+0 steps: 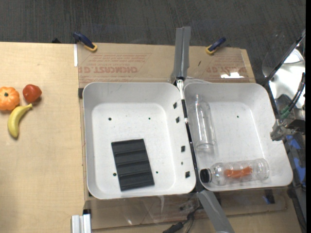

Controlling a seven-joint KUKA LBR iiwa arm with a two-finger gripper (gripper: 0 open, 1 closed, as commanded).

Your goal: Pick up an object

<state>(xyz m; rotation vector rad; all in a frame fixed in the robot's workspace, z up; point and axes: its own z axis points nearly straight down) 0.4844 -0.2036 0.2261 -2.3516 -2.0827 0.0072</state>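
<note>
A black ribbed block (132, 164) lies flat in the left bin (97, 130), toward its front. In the right bin (252, 101), a clear empty bottle (204, 124) lies along the left wall. A second clear bottle (234, 172), with a black cap and something orange inside, lies across the front. My gripper (279, 130) hangs at the right bin's right rim, partly cut off and dim among cables. It is apart from both bottles, with nothing seen in it.
Both bins rest on a cardboard sheet (126, 64) held by two clamps (85, 41) (215, 45) at the back. A grey bar (182, 52) runs between the bins. On the wooden bench at far left lie an orange fruit (8, 99), a red fruit (32, 93) and a banana (16, 120).
</note>
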